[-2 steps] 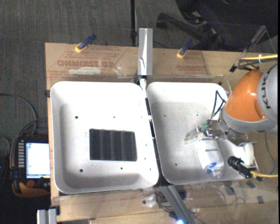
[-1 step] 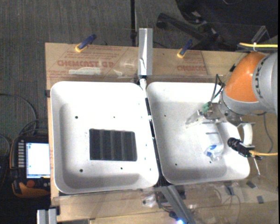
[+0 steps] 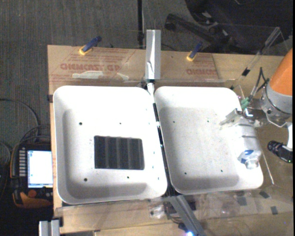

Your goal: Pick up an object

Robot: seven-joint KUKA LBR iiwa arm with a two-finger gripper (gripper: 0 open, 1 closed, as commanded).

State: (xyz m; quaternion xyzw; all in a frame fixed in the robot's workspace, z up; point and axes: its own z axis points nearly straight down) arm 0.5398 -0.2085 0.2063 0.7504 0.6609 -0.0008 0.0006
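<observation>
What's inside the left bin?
One dark ribbed rectangular object lies flat on the floor of the left bin. Whatever is under it is covered.

Single fixed camera above the bench (image 3: 113, 65), looking down at a slant. Both white bins (image 3: 69, 107) fit in frame; arm (image 3: 280, 90) enters from the right edge.

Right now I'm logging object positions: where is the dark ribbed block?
The dark ribbed block lies flat in the left bin, slightly below its middle, far from the tool over the right bin.
</observation>
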